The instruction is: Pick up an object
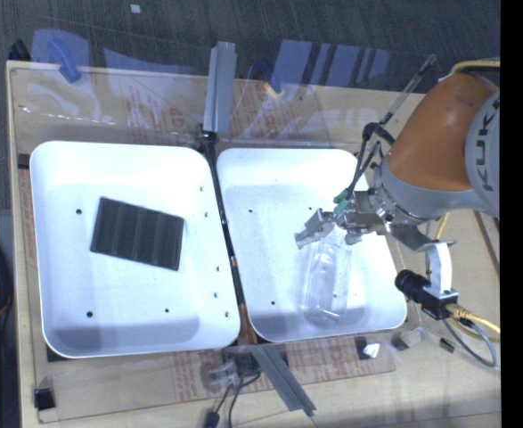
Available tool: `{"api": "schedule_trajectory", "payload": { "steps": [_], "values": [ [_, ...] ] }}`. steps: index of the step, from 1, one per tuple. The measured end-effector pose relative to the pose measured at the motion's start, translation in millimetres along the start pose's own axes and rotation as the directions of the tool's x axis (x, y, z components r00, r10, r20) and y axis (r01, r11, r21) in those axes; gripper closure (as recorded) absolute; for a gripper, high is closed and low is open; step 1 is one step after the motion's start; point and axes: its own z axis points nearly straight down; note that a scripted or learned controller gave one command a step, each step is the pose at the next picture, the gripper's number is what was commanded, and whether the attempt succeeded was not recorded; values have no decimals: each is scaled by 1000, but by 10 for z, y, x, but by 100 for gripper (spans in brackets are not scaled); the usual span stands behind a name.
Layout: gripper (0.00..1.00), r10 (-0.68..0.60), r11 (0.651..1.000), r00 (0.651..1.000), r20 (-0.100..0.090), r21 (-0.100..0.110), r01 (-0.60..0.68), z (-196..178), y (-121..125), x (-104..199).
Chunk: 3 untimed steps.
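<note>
A clear plastic bottle (326,282) lies in the right bin (265,239), towards its front right corner, hard to make out against the white floor. My gripper (325,228) hangs just above the bottle's far end, reaching in from the right under the orange-banded wrist. The view does not tell whether it touches the bottle. A dark ribbed rectangular pad (138,233) lies flat in the middle of the left bin (43,239).
A raised divider (228,257) runs between the two bins. A grey upright post (217,87) stands at the back between them. Loose clips and a cable (243,373) lie on the bench in front of the bins.
</note>
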Motion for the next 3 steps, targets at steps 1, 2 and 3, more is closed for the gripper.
{"api": "schedule_trajectory", "payload": {
  "steps": [1,2,3],
  "values": [
    [0,29,1000,1000,1,-5,-29,-735,209,-21],
    [0,436,900,900,0,2,-436,-1,29,224],
    [0,391,921,921,1,-1,-391,382,46,759]
  ]
}}
